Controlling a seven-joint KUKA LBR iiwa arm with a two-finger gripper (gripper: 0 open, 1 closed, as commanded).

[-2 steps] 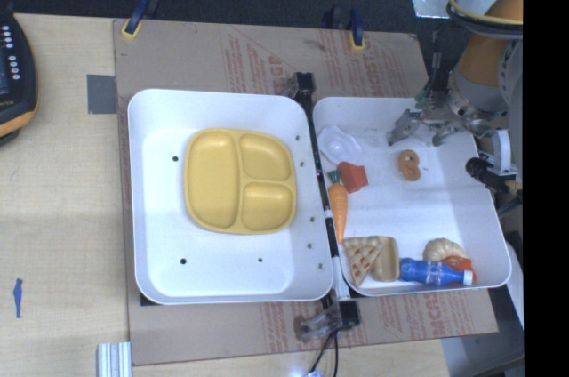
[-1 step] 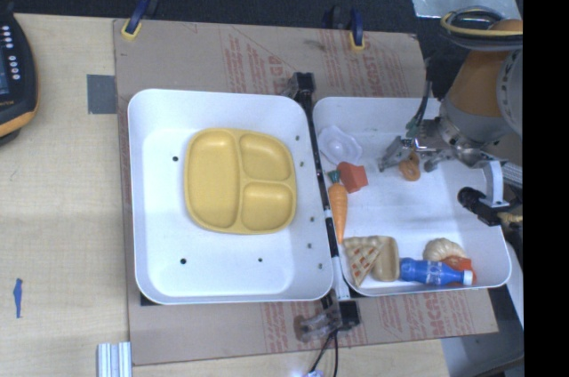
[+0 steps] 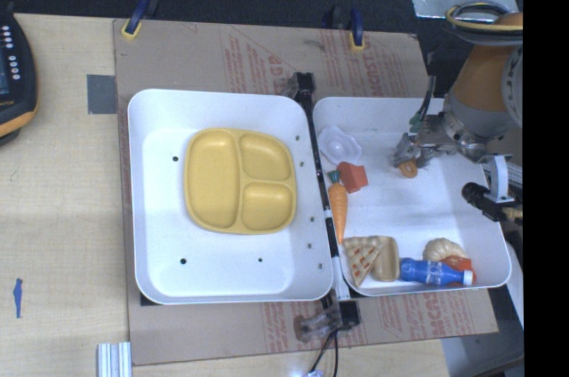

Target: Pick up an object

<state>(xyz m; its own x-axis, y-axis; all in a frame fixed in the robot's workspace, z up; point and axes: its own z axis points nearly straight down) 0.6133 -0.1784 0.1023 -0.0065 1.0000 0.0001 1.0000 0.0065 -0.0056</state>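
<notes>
Tool (image 3: 411, 155) low in right bin (image 3: 484, 273), at a small brown item (image 3: 408, 170); grip state can't tell. Approach step; next: close, lift. Carrot (image 3: 338, 204) at 8 o'clock.

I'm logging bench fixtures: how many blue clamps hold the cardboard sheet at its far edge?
2. One blue clamp sits at the far left corner of the cardboard sheet; the other is on the far edge above the right bin. More may be hidden behind the arm.

We see the robot arm (image 3: 484, 77), its rounded body tan-orange beneath a yellow-edged ring, narrowing into a grey metal wrist and a small dark claw (image 3: 411, 155), with black fittings alongside.
</notes>
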